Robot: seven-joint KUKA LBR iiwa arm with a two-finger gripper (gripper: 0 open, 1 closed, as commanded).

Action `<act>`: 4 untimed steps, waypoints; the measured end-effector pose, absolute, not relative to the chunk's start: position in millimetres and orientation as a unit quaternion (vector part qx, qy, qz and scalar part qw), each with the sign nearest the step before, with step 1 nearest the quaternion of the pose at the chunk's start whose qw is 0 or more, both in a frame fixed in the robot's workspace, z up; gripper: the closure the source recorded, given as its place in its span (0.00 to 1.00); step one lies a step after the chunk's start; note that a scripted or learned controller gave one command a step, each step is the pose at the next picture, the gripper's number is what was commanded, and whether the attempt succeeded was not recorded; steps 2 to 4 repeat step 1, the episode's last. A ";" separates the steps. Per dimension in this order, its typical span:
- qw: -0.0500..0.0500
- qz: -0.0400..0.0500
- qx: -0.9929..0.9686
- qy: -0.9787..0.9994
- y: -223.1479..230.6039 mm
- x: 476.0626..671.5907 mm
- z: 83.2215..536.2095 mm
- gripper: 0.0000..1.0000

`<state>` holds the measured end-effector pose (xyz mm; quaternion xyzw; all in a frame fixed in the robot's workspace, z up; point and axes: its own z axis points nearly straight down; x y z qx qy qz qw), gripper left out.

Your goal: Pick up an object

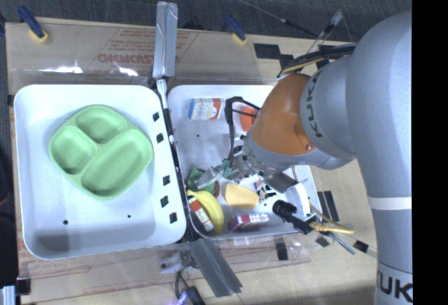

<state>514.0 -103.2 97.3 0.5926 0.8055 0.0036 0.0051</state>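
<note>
Below the orange band (283,122) of the arm (364,108), you can see the gripper (241,167) lowered into the right bin (203,139), just above the heap of things at that bin's near end. Whether it is parted or closed you cannot tell from this angle, since the wrist covers most of it.

Just beside the gripper, on its near side, lies a yellow wedge (241,195) (it looks like a piece of toy cheese), with its long axis running roughly left to right. Left of the wedge lies a banana (210,207), curving from the bin's middle down toward the near wall, its long axis slanting toward the near right. A red-labelled packet (248,220) lies just beyond the wedge toward the near wall, lying left to right. A small green item (198,178) sits left of the gripper, too cluttered to make out. Well apart from the gripper, at the far end of the right bin, a small carton (206,109) lies flat.

Left of the gripper, across the divider, the left bin (42,227) holds a green plate (101,150) with three compartments, lying flat.
</note>
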 end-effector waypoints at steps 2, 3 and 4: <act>0.006 0.002 0.610 0.793 -98.3 480.5 96.1 0.00; 0.006 0.002 0.610 0.793 -98.3 480.5 96.1 0.00; 0.006 0.002 0.610 0.793 -98.3 480.5 96.1 0.00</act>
